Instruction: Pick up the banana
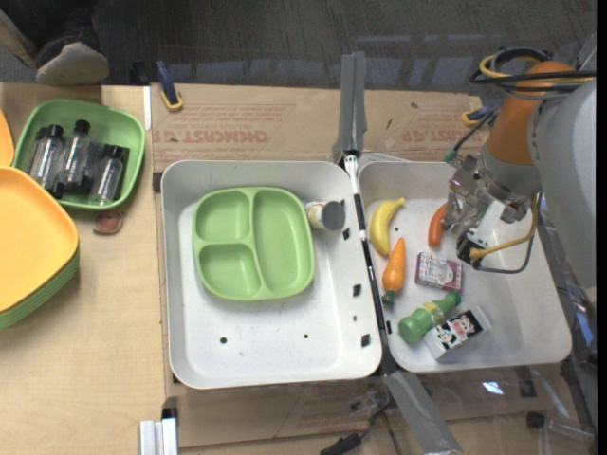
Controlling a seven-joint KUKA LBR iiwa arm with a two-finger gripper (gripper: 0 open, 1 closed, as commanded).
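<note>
**Two bins, one banana waiting by the divider**

Two shallow white bins sit side by side on the tabletop, and the curved yellow banana [382,224] lies in the right-hand white bin [531,349], in its far-left part, just beside the wall that divides it from the left-hand white bin [256,363]. Nothing rests on top of the fruit, so a grasp from above looks possible, though the divider close by leaves little room on that side.

Just beside the banana's near end lies an orange carrot-shaped toy [394,265], close enough that a finger coming down there might nudge it. A small red-orange pepper-shaped toy [435,226] lies toward the bin's middle. Nearer the front edge are a small pink carton [438,273], a green bottle-shaped toy [424,318] and a black-and-white printed packet [459,331].

The grey arm's tool [471,218] hangs over the middle of the right bin, beside the pepper and well apart from the banana. How wide it stands cannot be told: wrist hardware and a looping yellow cable clutter that spot. Nothing is visibly held.

The left bin carries a light green three-compartment plate [253,243] and a small grey-and-white cup-like object [328,215] at the plate's far-right corner.

To reach the fruit, the arm would need to shift toward the divider.
</note>
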